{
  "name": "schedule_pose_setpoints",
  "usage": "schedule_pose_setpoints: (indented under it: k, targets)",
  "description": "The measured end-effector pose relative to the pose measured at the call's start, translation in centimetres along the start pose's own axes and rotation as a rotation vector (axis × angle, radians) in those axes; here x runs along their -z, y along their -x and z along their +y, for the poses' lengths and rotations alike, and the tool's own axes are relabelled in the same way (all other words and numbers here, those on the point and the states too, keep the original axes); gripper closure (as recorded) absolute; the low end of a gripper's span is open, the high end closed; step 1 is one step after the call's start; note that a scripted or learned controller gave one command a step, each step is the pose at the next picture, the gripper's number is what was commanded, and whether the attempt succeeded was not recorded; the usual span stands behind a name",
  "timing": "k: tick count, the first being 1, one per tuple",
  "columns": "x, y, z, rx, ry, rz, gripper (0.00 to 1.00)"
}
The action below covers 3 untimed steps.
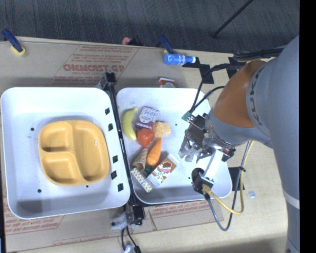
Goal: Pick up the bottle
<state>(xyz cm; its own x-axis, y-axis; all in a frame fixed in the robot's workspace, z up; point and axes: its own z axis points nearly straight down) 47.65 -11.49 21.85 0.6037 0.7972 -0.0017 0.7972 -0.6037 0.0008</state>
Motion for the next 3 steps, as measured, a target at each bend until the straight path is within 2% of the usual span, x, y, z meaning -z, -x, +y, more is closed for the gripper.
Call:
schedule_pose_setpoints:
  k: [1,2,3]
  targets:
    - [0.7,3.9,2.9,0.082,-0.002,0.001,1.00]
    - [1.7,1.8,1.3,-0.276,-0.003,0.000,1.00]
    - [-0.8,4.1,3.0,-0.587,-0.008,0.000,1.00]
